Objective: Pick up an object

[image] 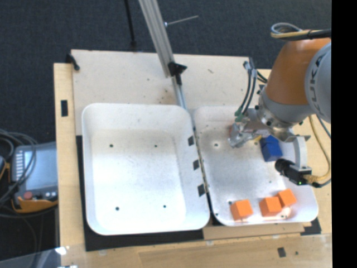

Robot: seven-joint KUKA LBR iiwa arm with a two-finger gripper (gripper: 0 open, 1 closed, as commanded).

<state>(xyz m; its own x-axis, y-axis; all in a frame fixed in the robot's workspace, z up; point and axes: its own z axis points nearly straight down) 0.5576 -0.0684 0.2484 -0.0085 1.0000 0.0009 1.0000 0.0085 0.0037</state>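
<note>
- No readable branding anywhere that I can make out — the grey part of the arm (312, 88) has some dark lettering at the right edge of the view, but it's cut off and too partial to read.
- The arm comes in from the right, orange band on top, wrist angled down over the upper part of the right bin (223, 211).
- The jaws (239, 137) sit low over the bin floor, near the bin's upper-middle. Can't tell how far open they are — they're a small metallic blur from this angle, and I can't see anything between them.
- A blue block (270, 148) sits just beside the jaws, on their right, partly tucked under the wrist. Whether it's touching the jaws, no idea.
- Three orange blocks lie along the near edge of the right bin, well apart from the jaws: a left one (241, 209), a middle one (271, 206) and a right one (287, 197). The middle and right ones are nearly touching.
- The left bin (89, 121) is next to it on the desk (134, 60), speckled white.
- A slanted aluminium rail (156, 27) runs down to the gap between the bins.
- A handheld control pendant (33, 175) sits off the desk's left side with cables.
</note>
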